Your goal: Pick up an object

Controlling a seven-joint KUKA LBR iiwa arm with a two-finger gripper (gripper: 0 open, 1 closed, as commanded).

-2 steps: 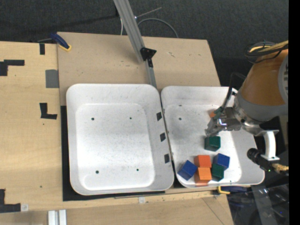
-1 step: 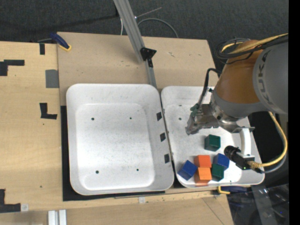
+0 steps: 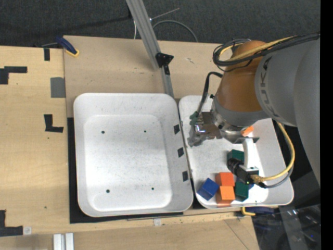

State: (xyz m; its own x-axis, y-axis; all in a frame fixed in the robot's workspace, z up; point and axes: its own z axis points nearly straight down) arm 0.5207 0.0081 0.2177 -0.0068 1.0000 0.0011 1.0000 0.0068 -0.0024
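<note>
My gripper [image 3: 198,133] hangs over the left part of the right bin [image 3: 270,139], close to its left wall. The arm's grey body and orange band cover much of that bin from the right. Several small blocks lie in the bin's near end: a blue block [image 3: 207,188], an orange block [image 3: 226,186], a dark green block [image 3: 241,190] and another green piece [image 3: 237,155]. A small green bit [image 3: 195,117] shows at the gripper's top edge; I cannot tell whether it is a held thing. The blocks lie below and to the right of the gripper, apart from it.
The left bin [image 3: 127,152] sits beside the right one, their walls touching. A slanted metal pole [image 3: 147,30] rises from behind the bins. A yellow cable [image 3: 278,173] loops from the arm near the blocks. Tan bench with black tape marks lies to the left.
</note>
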